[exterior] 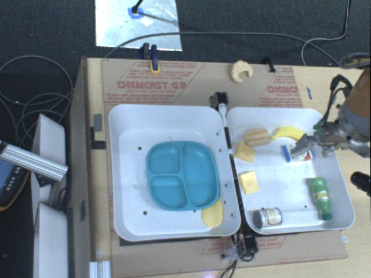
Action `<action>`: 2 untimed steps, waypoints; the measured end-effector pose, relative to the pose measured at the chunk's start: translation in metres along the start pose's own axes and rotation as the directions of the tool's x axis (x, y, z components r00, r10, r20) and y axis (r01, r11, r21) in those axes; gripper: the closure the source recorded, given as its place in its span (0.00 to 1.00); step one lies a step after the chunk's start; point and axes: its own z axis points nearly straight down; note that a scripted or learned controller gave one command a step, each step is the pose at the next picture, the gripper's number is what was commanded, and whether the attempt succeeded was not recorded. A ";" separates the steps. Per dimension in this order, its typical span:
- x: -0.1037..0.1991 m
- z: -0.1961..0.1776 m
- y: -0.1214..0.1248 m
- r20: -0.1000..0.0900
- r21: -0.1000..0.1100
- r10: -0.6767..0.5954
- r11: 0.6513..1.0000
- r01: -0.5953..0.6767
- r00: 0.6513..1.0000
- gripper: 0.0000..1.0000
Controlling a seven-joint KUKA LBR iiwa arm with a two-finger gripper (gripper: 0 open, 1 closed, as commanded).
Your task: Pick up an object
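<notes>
The gripper (pixel 302 148) hangs low over the upper right part of the right bin (pixel 290 225), its two grey fingers slightly spread with nothing clamped between them, poised just above a small blue and red object (pixel 288 153) that lies flat on the bin floor; that piece looks the likeliest target, and by its look it is light, thin and rigid, so the hold should be across its narrow width, with the fingertips going right down to the floor, since a low flat thing tends to skate away on smooth white plastic; just beside it, toward the bin's far wall, lies a yellow banana (pixel 288 133), curved and probably a hollow toy, light and slick, best taken across its middle; touching the banana's left end is a tan bread roll (pixel 257 136), rounded and perhaps a little yielding; below that sit two yellow cheese-like wedges (pixel 246 153), flat and hard to get under; near the front right corner a green bottle (pixel 319 196) lies on its side, round and liable to roll unless gripped across its body; a small metal can (pixel 268 217) lies by the front wall, stiff and slippery; well apart, the left bin (pixel 124 155) holds a blue divided plate (pixel 182 175) and a yellow piece (pixel 213 215) at its front edge.
</notes>
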 end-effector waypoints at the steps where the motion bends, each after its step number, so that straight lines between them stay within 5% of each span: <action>1: -0.032 0.058 0.056 0.000 0.002 -0.001 1.000 0.001 1.000 0.00; 2: -0.038 0.111 0.128 -0.001 0.002 -0.002 1.000 0.002 1.000 0.00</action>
